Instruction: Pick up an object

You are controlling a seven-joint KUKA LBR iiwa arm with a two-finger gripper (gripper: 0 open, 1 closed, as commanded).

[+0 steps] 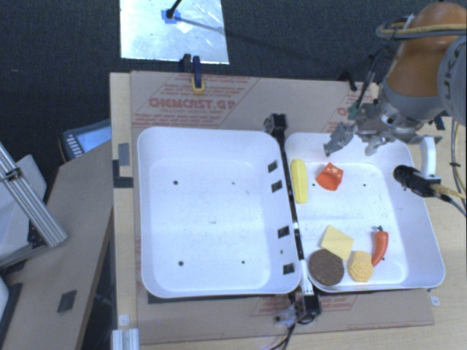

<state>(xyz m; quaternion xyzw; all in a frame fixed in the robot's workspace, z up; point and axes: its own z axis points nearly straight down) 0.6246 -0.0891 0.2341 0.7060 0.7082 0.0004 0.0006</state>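
The right bin [363, 204] holds several toy foods. A yellow corn cob [298, 180] lies along its left wall, with an orange-red piece [330, 177] just right of it. Near the front sit a yellow cheese wedge [336, 240], a brown round patty [325, 267], a yellow ridged piece [360, 265] and a red chili [379, 245]. My gripper [352, 143] hangs over the back of this bin, above and slightly right of the orange-red piece. Its fingers are spread open with nothing between them.
The left bin [211, 210] lies beside the right one, with a black divider strip [286, 195] between them. A black part of the arm [412, 179] juts over the right bin's right side. A shiny sheet [174, 20] lies behind the bench.
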